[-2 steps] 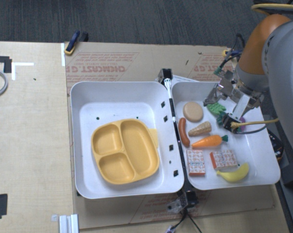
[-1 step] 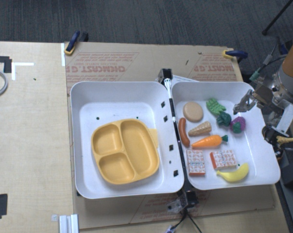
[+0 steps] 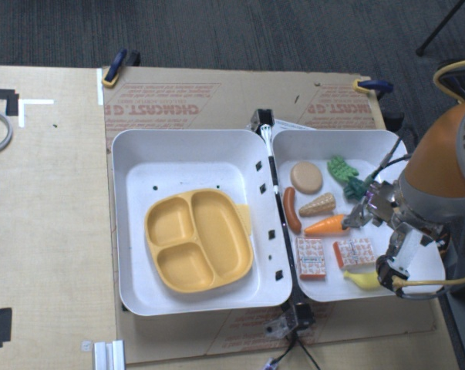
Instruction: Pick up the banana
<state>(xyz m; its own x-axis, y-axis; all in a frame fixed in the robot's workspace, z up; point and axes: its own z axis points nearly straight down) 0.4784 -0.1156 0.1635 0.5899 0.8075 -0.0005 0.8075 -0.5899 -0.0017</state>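
Here the gripper [image 3: 360, 214] sits at the carrot's [image 3: 325, 225] three o'clock; whether it is clenched I cannot tell. The banana [image 3: 362, 280] lies apart, at its six o'clock.

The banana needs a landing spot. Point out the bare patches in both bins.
Left bin: bare floor between its back wall and the yellow plate. Right bin is crowded: sausage, carrot, boxes and the banana pack its floor beside the gripper; only a strip behind the bun is bare.
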